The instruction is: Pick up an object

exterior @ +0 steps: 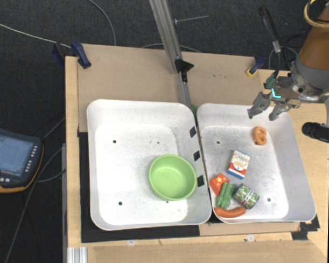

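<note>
No legible text or labels anywhere.

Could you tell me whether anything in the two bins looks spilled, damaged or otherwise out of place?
Nothing stands out. The green bowl sits upright in the left bin. The small carton, can and toy foods lie loose but intact in the right bin, below the open gripper.

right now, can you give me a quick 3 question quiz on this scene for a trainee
1. True or false: the green bowl sits in the left bin.
2. Which item lies nearest the gripper? A) orange ring B) small carton C) green can
3. Fill in: the jaws hang above the right bin's ____ corner, holding nothing.

Key: 1 true; 2 A; 3 far right
</note>
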